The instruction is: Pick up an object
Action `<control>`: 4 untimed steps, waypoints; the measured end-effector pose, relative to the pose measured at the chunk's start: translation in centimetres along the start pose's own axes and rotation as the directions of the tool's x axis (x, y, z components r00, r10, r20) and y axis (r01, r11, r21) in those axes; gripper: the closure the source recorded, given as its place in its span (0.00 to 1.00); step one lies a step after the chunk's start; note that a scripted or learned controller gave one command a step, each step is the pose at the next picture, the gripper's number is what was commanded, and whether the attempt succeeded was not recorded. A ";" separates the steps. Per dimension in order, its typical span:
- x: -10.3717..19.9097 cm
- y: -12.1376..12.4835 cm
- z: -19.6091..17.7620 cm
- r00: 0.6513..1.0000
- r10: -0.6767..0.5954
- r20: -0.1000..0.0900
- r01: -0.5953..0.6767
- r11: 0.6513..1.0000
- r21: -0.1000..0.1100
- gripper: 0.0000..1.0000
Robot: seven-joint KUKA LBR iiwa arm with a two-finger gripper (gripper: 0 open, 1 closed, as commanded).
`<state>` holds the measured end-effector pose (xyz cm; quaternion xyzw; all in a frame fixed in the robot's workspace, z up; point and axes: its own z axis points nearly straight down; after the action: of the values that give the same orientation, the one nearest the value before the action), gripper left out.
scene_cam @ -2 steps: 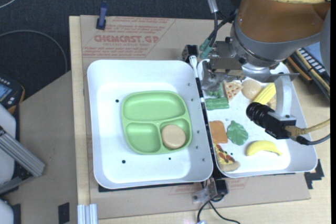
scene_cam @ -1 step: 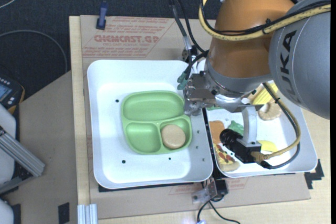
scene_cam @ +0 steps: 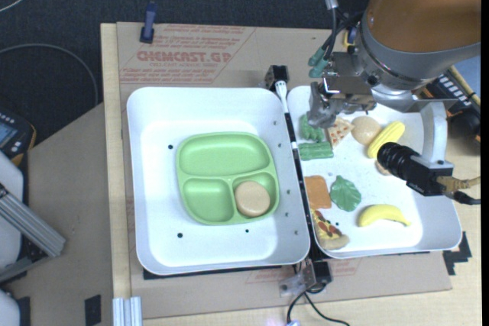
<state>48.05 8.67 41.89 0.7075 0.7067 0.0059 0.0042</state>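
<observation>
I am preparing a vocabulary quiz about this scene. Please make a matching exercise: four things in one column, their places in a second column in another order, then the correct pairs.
Things:
1. bun
2. banana
3. tray
4. gripper

Places:
A. middle of the left bin
B. far left corner of the right bin
C. lower right compartment of the tray
D. near side of the right bin

Pairs: 1-C, 2-D, 3-A, 4-B

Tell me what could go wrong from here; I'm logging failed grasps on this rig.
The gripper is down at the right bin's crowded far-left corner, where green pieces, a pizza slice and the wall sit close. It may pinch two items, or just shove them. It could also catch the rim between the bins.
</observation>
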 end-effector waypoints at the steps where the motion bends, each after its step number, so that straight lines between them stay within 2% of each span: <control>1: 6.3 -0.4 8.3 1.000 -0.008 0.003 0.008 1.000 0.024 1.00; 2: 2.0 -0.6 18.9 1.000 0.005 0.007 -0.005 1.000 0.027 1.00; 3: 7.2 -0.3 12.2 1.000 -0.008 -0.002 0.008 1.000 0.007 1.00; 4: 9.7 0.0 -4.5 1.000 -0.007 -0.007 0.007 1.000 -0.006 1.00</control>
<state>48.02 18.38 46.38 0.7048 0.7093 0.0103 0.0037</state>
